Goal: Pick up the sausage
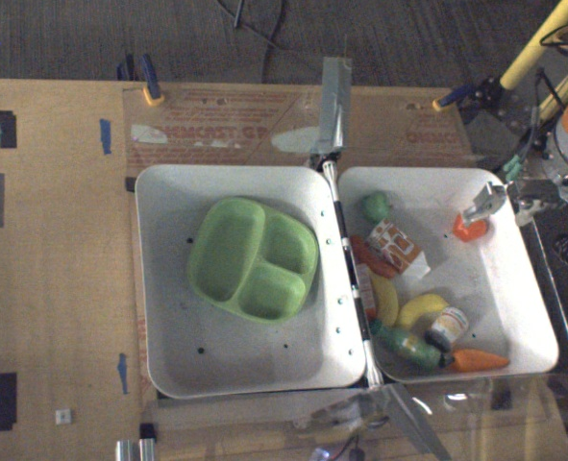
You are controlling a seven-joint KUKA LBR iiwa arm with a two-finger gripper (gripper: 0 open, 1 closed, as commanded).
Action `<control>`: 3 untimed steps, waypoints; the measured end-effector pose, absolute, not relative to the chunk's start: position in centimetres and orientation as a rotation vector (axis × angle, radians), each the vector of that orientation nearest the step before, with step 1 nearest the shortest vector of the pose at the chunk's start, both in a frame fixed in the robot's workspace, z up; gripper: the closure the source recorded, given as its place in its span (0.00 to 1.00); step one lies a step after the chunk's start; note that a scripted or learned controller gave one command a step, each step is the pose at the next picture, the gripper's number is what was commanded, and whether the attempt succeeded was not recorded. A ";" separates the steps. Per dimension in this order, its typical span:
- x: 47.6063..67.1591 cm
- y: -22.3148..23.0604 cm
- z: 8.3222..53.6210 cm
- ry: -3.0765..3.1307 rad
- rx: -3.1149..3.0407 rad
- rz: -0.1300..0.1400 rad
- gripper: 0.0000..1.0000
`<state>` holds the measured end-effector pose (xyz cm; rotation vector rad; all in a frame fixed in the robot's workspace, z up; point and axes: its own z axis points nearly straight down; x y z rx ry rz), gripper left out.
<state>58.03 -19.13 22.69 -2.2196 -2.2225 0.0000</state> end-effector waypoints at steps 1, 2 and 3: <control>53.8 -19.5 9.8 -2.431 -1.993 -0.002 0.00; 54.1 -20.8 10.5 -1.886 -2.510 -0.008 0.00; 48.1 -17.0 8.8 -1.792 -2.588 -0.007 0.00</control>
